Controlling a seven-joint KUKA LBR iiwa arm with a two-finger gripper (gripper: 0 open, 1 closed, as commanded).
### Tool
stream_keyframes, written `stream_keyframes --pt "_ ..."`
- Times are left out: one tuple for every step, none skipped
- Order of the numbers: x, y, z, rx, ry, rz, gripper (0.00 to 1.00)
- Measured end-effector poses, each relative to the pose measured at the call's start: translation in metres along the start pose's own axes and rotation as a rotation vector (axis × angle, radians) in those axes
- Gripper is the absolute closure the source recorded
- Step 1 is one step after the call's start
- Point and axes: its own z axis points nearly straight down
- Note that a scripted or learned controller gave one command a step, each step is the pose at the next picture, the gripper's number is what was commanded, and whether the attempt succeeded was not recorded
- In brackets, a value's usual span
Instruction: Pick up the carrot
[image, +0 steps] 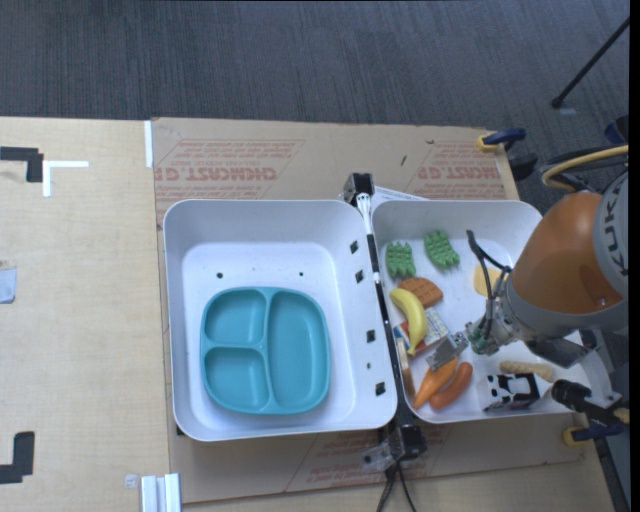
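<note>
Near the front edge of the right bin (590, 395), the carrot (432, 382) lies among other toy food. Just above it, the gripper (449, 349) looks slightly open and holds nothing, so the grasp is not yet done.

A robotics lab, by the look of it. Two white bins (262, 225) sit on cardboard (250, 160) over a wooden surface (70, 300), grey carpet (300, 60) beyond its far edge, cables (575, 165) trailing at the right.

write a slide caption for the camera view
End effector poised just above carrot in the right bin.
</note>
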Motion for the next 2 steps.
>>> stream_keyframes --pt "-0.0025 0.0028 -0.0096 -0.008 -0.006 0.002 1.0" --pt "-0.0024 0.0028 -0.0096 -0.007 -0.006 0.003 0.0"
